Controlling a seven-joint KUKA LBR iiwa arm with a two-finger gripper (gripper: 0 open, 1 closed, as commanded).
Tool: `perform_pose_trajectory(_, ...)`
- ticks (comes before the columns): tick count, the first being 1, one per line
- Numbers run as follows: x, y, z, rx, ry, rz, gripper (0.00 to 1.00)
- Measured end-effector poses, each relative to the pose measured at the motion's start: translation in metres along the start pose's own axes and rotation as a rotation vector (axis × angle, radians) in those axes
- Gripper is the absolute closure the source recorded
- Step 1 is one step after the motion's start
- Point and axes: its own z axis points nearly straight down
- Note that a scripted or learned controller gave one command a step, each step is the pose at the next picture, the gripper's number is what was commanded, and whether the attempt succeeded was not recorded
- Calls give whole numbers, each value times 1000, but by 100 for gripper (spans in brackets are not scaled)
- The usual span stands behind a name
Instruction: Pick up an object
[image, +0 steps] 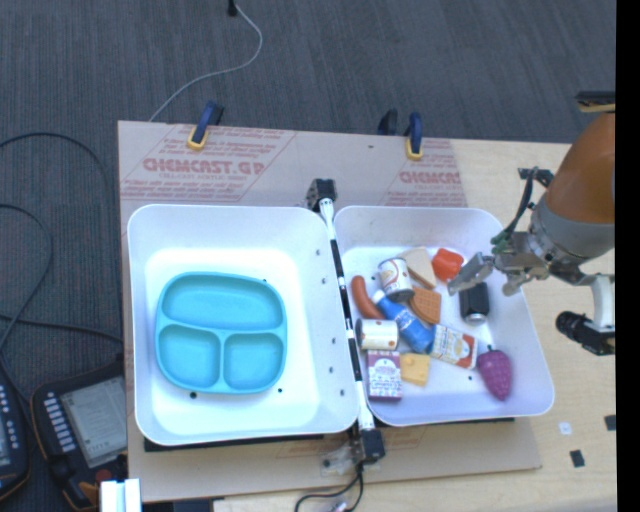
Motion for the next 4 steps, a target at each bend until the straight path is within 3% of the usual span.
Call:
perform_pose_trajectory(1, 26, 8, 78, -2, -2, 1, 0)
perform_pose_trajectory(2, 27, 8, 70, 1, 0, 0, 100)
perform_pose_trajectory(3, 27, 8, 70, 1, 0, 0, 0)
perform_pose_trajectory(4, 28, 8, 62, 3, 1, -1, 100)
